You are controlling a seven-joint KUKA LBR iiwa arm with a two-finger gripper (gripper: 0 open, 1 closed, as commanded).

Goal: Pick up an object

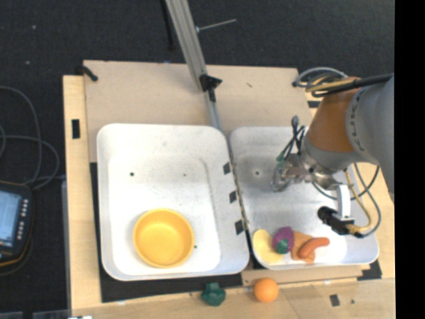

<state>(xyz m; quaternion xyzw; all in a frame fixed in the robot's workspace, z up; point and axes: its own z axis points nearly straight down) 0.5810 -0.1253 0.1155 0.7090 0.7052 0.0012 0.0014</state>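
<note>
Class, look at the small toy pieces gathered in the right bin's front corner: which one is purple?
The purple piece, lying between the pale yellow piece to its left and the orange, sausage-like piece to its right, with a green bit at its lower edge.

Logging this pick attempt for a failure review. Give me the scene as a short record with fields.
left bin: holds a yellow bowl near its front edge
right bin: small toys bunched at its front edge, among them a purple piece and an orange piece
gripper: over the middle of the right bin, back from the toys
outside the bins: orange ball and green toy on the bench front
</note>
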